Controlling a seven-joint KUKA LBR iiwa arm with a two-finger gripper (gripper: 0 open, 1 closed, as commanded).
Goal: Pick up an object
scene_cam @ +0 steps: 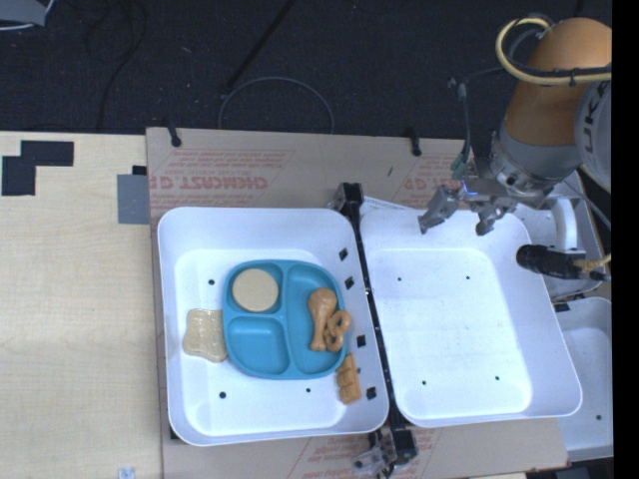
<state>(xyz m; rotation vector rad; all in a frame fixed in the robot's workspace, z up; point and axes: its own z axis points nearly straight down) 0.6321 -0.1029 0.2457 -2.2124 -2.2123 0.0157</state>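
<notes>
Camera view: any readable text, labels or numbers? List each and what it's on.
"CHEMCAST GP" or close to it: red print on the brown sheet under the bins, upside down and mirrored, so the reading is unsure.
More red print along that sheet's top right and bottom edge: too faint and cut off to read.
Black shapes on the wooden bench at upper left: plain marks, no letters.
Blue tray, white bins, gripper: no text seen.

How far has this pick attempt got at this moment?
Nothing looks picked yet. The gripper hangs open over the far edge of the right bin, with nothing between its fingers. The candidates all lie in the left bin: a blue divided plate carrying a round cracker and a drumstick, plus a pale toast piece beside it. Reach, grasp and lift all remain.
</notes>
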